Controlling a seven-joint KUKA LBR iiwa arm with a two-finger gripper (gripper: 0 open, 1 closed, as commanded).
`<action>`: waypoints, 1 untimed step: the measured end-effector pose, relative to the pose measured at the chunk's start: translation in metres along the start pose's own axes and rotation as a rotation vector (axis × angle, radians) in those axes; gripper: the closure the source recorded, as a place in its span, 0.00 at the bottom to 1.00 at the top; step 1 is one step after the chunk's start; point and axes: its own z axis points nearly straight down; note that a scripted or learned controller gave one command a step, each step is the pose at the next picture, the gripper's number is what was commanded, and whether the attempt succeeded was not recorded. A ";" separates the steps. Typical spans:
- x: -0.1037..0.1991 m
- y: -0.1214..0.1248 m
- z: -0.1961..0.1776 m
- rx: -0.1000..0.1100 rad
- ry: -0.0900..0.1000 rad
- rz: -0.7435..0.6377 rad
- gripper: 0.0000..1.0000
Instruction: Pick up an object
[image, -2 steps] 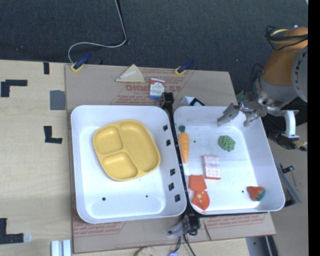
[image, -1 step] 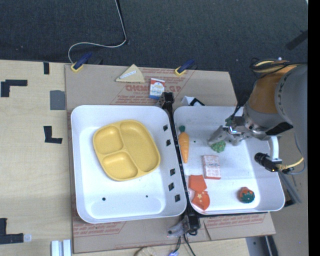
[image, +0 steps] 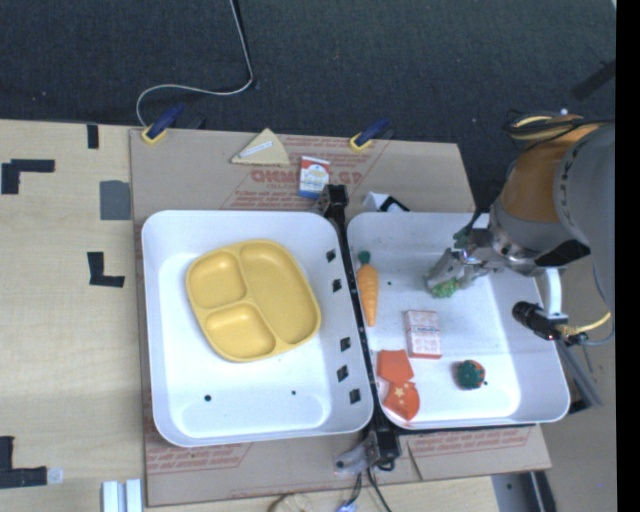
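Hovering tool over right bin, finger spread unclear, carrot hugging left wall

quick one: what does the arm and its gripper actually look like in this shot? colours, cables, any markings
The arm is bulky and rounded, grey-shelled, with a broad orange band above the wrist. The gripper is a small metallic silver-grey assembly, over the right bin. A black fitting with a small red spot sticks out below the wrist, beside a white part and a thin yellowish cable. No legible markings.
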 end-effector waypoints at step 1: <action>0.062 -0.009 -0.081 0.000 0.001 -0.001 1.00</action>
